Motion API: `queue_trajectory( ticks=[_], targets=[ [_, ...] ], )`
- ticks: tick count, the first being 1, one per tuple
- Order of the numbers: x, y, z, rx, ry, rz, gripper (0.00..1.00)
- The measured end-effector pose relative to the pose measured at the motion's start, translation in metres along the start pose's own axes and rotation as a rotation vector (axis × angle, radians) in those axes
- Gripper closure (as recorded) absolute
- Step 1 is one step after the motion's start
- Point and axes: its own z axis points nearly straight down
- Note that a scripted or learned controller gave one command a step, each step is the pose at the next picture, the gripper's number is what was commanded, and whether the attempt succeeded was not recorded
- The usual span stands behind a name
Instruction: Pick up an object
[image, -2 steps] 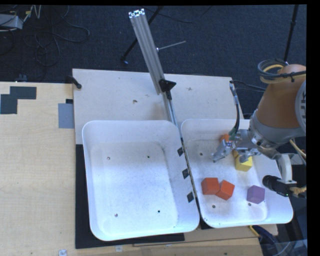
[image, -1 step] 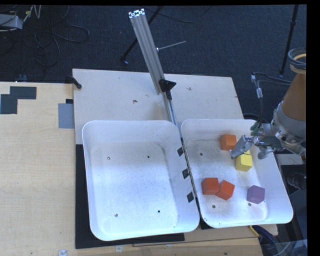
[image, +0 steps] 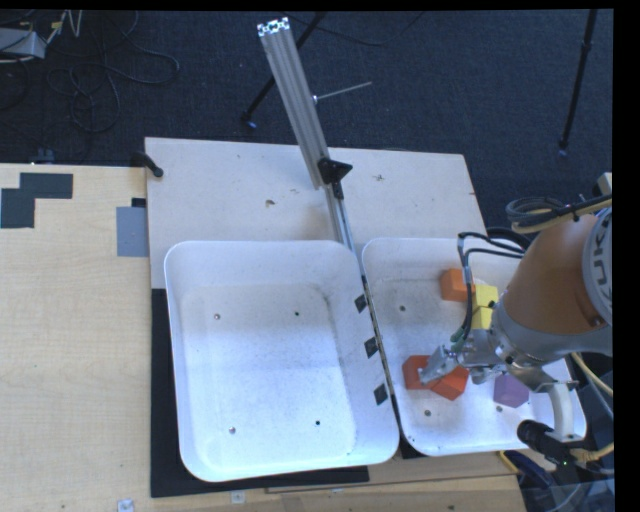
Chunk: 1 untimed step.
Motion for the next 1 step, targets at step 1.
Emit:
queue_trajectory(
  ticks=[1],
  targets=[
    [-0.0014,0.0464,0.0355,-0.008,-0.002,0.001,0.0]
  ],
)
